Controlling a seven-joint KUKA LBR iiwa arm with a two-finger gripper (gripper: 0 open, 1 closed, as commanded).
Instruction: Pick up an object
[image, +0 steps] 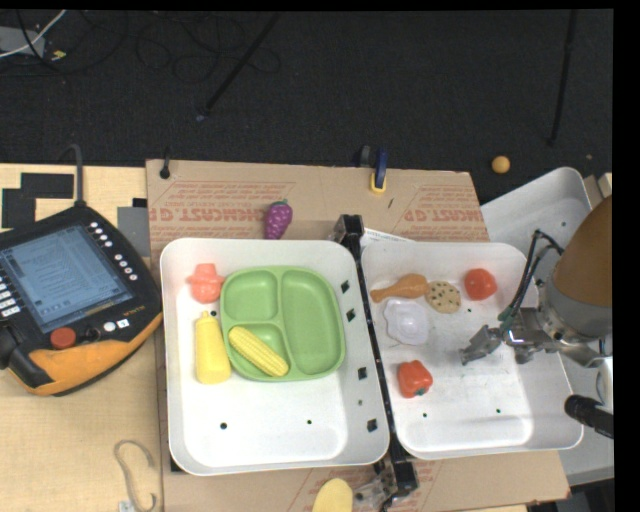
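1. The right bin (500, 425) holds five small things: a tan drumstick (398, 289), a speckled round cookie (443, 295), a red tomato (480, 283), a pale, glassy-looking lump (406, 322) and a red pepper (414, 378) with a bit of green at its lower end.
2. The drumstick, cookie and tomato lie in a row along the far side of that bin; the pale lump sits just below the drumstick and cookie, and the red pepper lies nearer the camera, close to the divider between the bins.
3. The hand (482, 345) reaches in from the right, low over the white floor of the right bin, its dark tip pointing left.
4. Nothing shows between its fingers, and whether they are spread or closed I cannot tell from this angle.
5. The hand lies below the tomato and to the right of the pale lump and the red pepper, apart from all of them; the tomato and the pale lump are the nearest.
6. The left bin (260, 435) carries a green divided tray (300, 320) with a corn cob (259, 351) in its lower left compartment.
7. A yellow bottle (210, 350) and a pink toy (204, 283) lie just left of the tray.
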